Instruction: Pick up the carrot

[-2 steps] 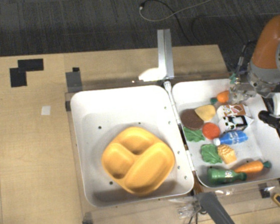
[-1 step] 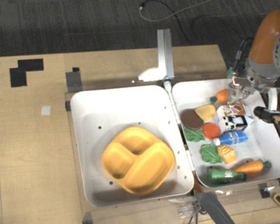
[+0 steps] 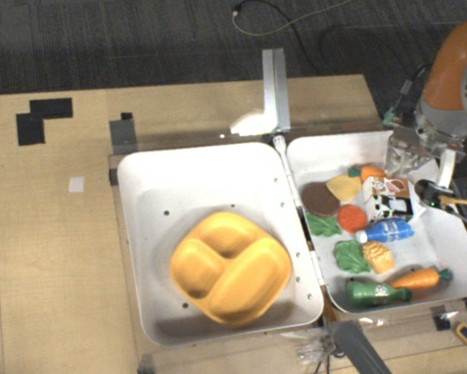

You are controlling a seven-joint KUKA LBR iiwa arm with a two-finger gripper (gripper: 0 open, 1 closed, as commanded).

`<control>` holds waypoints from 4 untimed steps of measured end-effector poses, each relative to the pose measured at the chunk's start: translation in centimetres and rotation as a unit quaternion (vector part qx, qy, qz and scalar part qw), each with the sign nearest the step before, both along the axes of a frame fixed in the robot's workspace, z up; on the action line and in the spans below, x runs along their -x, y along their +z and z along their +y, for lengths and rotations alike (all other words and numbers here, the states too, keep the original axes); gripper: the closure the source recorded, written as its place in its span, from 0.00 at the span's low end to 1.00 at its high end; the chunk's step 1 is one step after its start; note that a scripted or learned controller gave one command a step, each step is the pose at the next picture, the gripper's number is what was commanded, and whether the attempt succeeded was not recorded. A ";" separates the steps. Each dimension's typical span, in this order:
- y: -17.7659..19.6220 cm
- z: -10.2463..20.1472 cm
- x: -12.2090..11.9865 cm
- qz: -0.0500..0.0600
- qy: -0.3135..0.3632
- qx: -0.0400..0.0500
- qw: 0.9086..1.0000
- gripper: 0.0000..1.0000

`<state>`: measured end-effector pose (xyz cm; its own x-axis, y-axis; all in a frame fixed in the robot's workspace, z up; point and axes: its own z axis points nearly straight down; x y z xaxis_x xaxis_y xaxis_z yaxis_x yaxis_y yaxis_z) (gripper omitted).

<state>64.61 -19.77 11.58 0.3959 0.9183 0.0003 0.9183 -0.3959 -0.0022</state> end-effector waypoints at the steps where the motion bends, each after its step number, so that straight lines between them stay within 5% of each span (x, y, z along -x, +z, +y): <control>1: -0.1 0.1 -1.4 -0.002 -0.048 0.001 0.999 1.00; 2: -0.2 3.0 -1.5 -0.001 -0.095 0.000 0.995 1.00; 3: 0.2 1.7 3.5 0.002 -0.279 0.000 0.960 1.00; 4: 0.2 1.7 3.5 0.002 -0.279 0.000 0.960 0.00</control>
